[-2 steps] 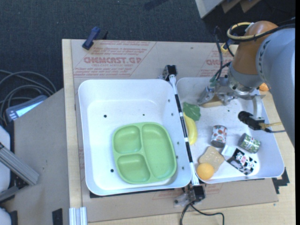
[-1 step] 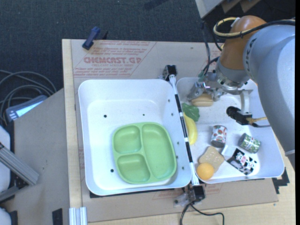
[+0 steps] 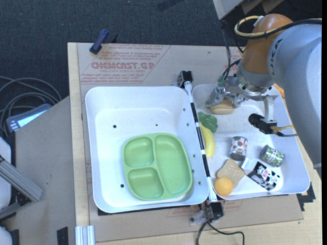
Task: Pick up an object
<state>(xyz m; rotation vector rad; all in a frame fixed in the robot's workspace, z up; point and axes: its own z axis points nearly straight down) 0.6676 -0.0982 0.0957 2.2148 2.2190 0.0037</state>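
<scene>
End effector (image 3: pixel 225 97): low in the right bin's (image 3: pixel 301 182) far corner; grip state could not be told.
Bread roll (image 3: pixel 221 107): lay directly beneath it, touching, long axis across the bin.

Mounted high above the desk (image 3: pixel 127 65), looking down at a slant on both white bins: left bin (image 3: pixel 102 111), right bin (image 3: pixel 291 182). Set far enough to take in surrounding dark floor (image 3: pixel 41 14). Arm (image 3: pixel 286 50) entering from the right
</scene>
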